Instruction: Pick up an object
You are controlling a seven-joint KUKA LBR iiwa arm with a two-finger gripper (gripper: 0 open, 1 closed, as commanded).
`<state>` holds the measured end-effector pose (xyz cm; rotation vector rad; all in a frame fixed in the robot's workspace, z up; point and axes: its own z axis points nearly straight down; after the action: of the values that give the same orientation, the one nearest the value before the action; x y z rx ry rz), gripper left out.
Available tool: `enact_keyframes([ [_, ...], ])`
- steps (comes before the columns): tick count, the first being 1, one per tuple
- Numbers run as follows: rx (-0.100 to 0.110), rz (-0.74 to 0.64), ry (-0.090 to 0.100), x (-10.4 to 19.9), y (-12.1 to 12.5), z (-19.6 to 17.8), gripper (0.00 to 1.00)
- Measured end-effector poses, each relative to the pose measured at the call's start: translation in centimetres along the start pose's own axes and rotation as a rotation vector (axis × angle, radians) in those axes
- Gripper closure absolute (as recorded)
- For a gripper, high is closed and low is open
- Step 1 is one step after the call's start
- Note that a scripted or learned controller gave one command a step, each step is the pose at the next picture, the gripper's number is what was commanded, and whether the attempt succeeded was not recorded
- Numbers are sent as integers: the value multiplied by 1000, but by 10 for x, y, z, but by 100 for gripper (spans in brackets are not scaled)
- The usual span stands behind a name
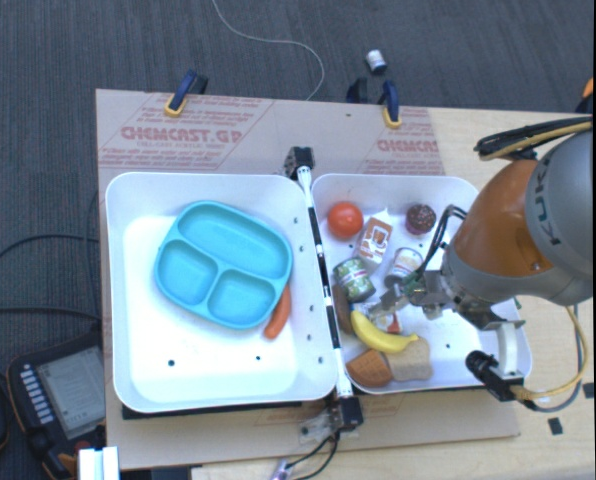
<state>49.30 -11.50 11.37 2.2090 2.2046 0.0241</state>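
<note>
the pincer (393, 303) was low in the right bin (468, 190), just above the banana (383, 336), and whether it was spread or pressed together could not be told, since the wrist and clutter masked its tips. nothing visibly sat between them, so no object counted as held.

taking the banana as landmark: the green can (354, 279) lay just above its left end, the small white bottle (405, 264) above its middle, the brown bread pieces (390, 368) touching it from below, the red tomato (345, 219) and the orange carton (376, 238) farther above, the dark round fruit (420, 218) well above and to the right. far to its left, in the left bin (118, 268), lay the blue divided plate (224, 264) with a carrot (277, 315) against its lower right edge.

the risk, as i judged it, was crowding. the pincer stood among the can, bottle and banana, all near or touching, so closing there could have caught two things at once, or nipped only an edge. the can's round side could have squirted out sideways, and the curved banana could have rolled off the bread and out of reach.
</note>
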Motion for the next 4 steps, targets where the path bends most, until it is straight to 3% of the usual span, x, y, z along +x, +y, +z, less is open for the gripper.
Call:
enact_keyframes([
  [1,0,0,0,0,1,-10,100],
  [2,0,0,0,0,1,-9,0],
  [3,8,0,-1,18,-5,23,0],
  [4,3,1,-1,18,-2,10,100],
])
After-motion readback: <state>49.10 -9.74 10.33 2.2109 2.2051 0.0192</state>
